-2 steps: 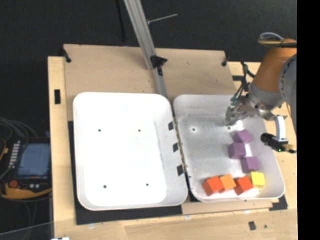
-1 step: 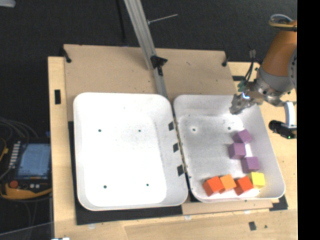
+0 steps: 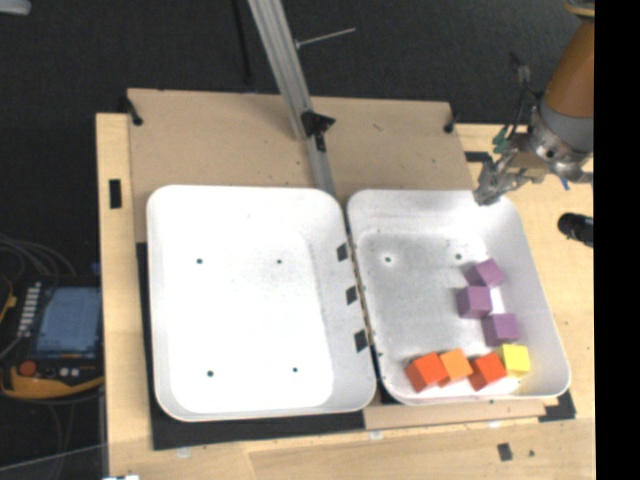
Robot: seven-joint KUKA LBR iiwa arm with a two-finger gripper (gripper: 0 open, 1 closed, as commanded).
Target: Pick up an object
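Several small blocks lie in the right bin (image 3: pixel 420 218). Three purple blocks (image 3: pixel 476 299) run down its right side. Along its near edge sit an orange-red block (image 3: pixel 428 371), an orange block (image 3: pixel 456 364), a red block (image 3: pixel 488 369) and a yellow block (image 3: pixel 515 357). My gripper (image 3: pixel 489 190) hangs over the bin's far right corner, well away from the blocks, and nothing shows between its fingers. The grey arm with its orange band (image 3: pixel 573 73) comes in from the upper right.
The left bin (image 3: pixel 245 298) sits beside the right one, with black clips (image 3: pixel 352 293) between them. A slanted metal pole (image 3: pixel 285 58) rises behind the bins. A blue-screened device (image 3: pixel 62 323) with cables lies off the bench at left.
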